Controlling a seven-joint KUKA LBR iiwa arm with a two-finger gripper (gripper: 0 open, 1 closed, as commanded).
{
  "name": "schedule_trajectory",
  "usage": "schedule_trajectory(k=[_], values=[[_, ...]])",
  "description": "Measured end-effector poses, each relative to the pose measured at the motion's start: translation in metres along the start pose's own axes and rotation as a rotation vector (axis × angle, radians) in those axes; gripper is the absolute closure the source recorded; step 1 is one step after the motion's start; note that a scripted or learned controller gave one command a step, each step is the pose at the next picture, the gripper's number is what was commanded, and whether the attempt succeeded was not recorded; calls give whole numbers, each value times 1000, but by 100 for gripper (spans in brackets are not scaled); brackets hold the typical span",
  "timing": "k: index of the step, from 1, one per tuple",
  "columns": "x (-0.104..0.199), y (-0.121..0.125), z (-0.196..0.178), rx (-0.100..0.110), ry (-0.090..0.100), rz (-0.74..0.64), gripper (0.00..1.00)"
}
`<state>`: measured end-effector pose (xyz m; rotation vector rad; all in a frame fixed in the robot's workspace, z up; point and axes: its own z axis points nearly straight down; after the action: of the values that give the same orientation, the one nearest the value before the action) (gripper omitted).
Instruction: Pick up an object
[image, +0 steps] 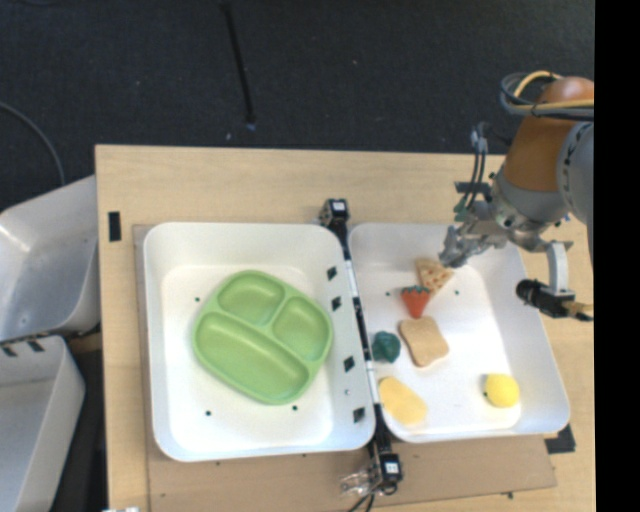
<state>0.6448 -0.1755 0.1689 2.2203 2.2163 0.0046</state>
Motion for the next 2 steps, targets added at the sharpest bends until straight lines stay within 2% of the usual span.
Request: schedule_trajectory(k=[2], values=[[-14,5,-105,-2,-1,-2,100]])
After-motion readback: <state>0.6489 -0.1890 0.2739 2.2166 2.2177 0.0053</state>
